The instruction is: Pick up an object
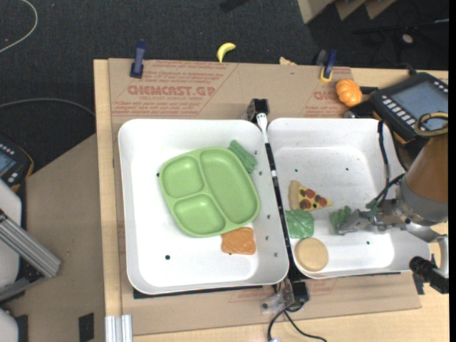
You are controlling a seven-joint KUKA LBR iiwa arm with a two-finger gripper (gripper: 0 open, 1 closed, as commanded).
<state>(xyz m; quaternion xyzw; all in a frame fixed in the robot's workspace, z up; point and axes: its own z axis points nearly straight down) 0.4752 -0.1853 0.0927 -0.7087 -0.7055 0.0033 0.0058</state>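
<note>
The left bin (135, 191) holds a green divided tray (208, 191), with an orange toy piece (239, 241) at its five o'clock. In the right bin (335, 137) lie a pizza slice (307, 197), a green leafy piece (299, 224) and a tan round (311, 254). At that bin's four o'clock the gripper (354, 220) sits down at a small green object (341, 218); whether it has closed on it I cannot tell. Nothing looks lifted yet, so the pick seems unfinished.
</note>
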